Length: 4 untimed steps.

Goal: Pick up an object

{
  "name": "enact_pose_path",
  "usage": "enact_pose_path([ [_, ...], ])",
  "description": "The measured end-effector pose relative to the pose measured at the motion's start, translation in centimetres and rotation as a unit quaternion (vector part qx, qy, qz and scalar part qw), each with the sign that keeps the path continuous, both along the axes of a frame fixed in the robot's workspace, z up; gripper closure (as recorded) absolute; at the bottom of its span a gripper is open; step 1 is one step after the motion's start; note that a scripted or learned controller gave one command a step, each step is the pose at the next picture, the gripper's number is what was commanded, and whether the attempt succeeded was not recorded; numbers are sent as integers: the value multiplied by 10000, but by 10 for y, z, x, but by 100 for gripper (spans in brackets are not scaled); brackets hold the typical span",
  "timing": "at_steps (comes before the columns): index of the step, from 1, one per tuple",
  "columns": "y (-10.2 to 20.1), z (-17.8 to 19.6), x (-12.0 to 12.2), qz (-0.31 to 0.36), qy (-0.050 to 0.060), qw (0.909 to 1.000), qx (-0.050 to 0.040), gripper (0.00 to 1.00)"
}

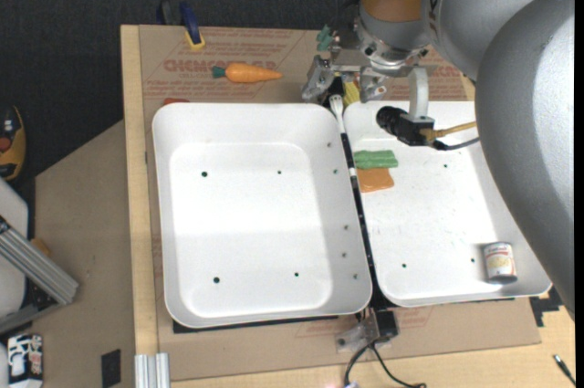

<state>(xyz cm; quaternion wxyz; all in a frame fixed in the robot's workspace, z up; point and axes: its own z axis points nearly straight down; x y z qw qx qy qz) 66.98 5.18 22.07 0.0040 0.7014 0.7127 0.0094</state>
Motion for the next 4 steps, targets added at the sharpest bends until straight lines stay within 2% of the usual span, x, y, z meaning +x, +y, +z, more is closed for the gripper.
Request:
enact_pose_path([
  [1, 106, 26, -4, -21, 62, 10000, -4, 0],
  [2, 98, 34, -3, -69, 66, 9999, -42, 100],
  [3, 180, 173, -92, -14, 23, 10000, 15, 100],
  [4, 173, 324, -130, -62, -3, 10000, 11, 100],
])
